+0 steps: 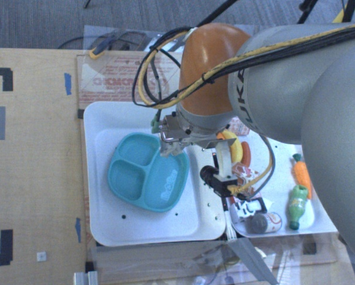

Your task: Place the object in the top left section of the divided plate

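Note:
A teal divided plate [143,174] lies in the left white bin [100,129], its three sections bare. My gripper [170,143] hangs under the orange wrist band, right over the plate's upper right rim. The wrist hides what lies directly beneath it. I see nothing that is plainly held.
The right bin [320,221] holds a banana [233,145], a red sausage-like piece [245,152], a carrot [301,174], a green bottle [296,204] and a small can [265,222]. The big grey arm covers most of that bin. Cables loop above the left bin.

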Controlling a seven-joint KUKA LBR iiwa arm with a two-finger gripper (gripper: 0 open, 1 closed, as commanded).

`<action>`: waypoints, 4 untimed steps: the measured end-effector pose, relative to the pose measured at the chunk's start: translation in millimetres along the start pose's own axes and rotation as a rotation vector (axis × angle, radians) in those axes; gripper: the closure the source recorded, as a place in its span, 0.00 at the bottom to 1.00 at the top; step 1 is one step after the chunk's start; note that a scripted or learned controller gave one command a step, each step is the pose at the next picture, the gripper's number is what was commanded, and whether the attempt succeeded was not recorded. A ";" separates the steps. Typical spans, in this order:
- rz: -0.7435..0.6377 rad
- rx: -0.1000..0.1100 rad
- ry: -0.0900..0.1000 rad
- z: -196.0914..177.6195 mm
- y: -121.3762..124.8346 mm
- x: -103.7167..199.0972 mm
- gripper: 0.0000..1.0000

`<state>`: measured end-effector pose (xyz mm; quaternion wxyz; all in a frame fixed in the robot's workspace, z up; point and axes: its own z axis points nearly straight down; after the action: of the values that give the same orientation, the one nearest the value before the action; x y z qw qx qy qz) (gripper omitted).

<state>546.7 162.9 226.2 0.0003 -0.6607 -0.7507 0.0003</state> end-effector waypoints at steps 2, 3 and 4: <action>-0.067 0.000 0.000 -32.9 -59.6 65.7 1.00; -0.133 -0.001 -0.001 -47.9 -63.8 29.5 1.00; -0.199 0.002 0.000 -16.4 -64.7 26.1 1.00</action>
<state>479.2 180.5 242.7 0.0010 -0.5828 -0.8126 0.0011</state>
